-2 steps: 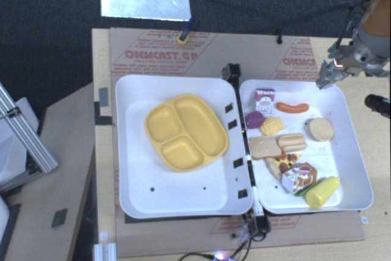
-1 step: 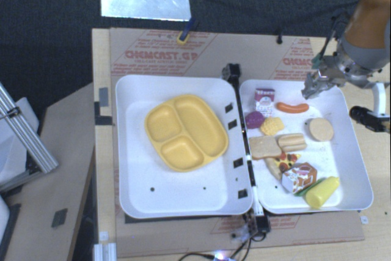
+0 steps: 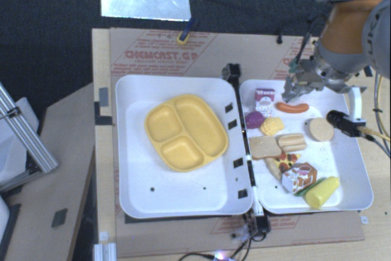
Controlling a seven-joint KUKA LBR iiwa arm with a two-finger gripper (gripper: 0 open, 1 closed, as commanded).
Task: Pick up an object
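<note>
Hanging over the far end of the right bin (image 3: 360, 192), the pincer (image 3: 292, 92) sits at the tip of the grey arm (image 3: 348, 27), which enters from the right with its orange band uppermost. Whether its tips are spread or closed cannot be told from this angle, since they merge into one dark shape, and nothing can be seen gripped between them.

Just below the pincer and slightly to its right lies a sausage (image 3: 292, 108), close under the tips; whether they touch it cannot be told. Just to the pincer's left stands a small white and red carton (image 3: 264, 98). Below that, further from the pincer, are a purple piece (image 3: 254, 119) and a yellow corn cob (image 3: 272, 126) side by side. To the lower right of the pincer rests a round tan biscuit (image 3: 319, 129), with a black part of the arm's fittings (image 3: 345, 122) just beside it.

Well below the pincer come a slice of toast (image 3: 264, 147) and a bread roll (image 3: 291, 142) next to each other, then a pizza slice (image 3: 283, 164), a small printed box (image 3: 299, 178) and a yellow bottle (image 3: 321, 191) nearest the front rim.

Far to the pincer's left, the left bin (image 3: 131, 192) holds a yellow divided plate (image 3: 186, 131) with three compartments. Both bins rest on a cardboard sheet (image 3: 159, 52).
</note>
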